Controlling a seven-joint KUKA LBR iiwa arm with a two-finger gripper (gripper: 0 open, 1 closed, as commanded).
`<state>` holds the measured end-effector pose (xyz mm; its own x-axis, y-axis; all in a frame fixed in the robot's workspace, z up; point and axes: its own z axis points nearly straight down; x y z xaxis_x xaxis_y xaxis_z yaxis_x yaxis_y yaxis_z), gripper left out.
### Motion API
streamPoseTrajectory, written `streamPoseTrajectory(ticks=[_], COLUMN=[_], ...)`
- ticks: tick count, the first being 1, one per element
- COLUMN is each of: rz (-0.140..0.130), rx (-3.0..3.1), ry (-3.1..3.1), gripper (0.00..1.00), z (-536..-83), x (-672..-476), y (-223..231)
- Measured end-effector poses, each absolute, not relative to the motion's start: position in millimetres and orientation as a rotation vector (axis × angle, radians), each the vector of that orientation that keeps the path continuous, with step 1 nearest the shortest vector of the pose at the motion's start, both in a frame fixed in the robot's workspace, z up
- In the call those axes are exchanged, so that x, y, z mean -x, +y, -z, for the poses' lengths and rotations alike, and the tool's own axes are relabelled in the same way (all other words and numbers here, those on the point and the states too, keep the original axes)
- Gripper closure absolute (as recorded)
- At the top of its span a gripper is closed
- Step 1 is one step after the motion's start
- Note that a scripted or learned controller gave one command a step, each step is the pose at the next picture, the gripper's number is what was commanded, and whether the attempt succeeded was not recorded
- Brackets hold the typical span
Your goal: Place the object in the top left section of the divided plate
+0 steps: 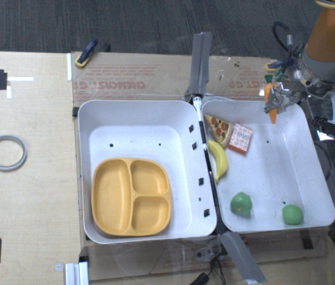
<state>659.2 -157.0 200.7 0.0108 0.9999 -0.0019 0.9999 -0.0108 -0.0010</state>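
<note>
Two white bins side by side; left bin holds a yellow divided plate at its near left, all sections bare. Right bin has a pizza slice toy and a small orange-and-white box near the far left corner, touching each other, a banana lying along the divider wall just beside them, and two green round fruits toward the near edge: one left of centre, one near the right wall, well apart. Roll of tape on the bench far left, blue-yellow tool on the cardboard behind the left bin. Gripper sits over the far right corner of the right bin, an orange carrot-like object hanging point down at its tip; grip looks narrow, closed on that object. Arm comes in from upper right, orange band high, wrist angled down and left.
</note>
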Motion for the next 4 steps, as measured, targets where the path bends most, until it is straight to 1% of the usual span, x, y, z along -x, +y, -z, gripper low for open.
streamPoseTrajectory(ticks=[1, 2, 3, 4], rz=[0.004, 0.010, 0.012, -0.007], rx=[-2.268, -2.852, -3.025, -3.117], ry=[2.176, 1.323, 0.856, 0.480], gripper=[1.00, 1.00, 1.00, 1.00], z=[-191, -190, -190, -132], x=[-563.9, -535.3, -476.4, -478.9], y=[-67, 16, 49, 108])
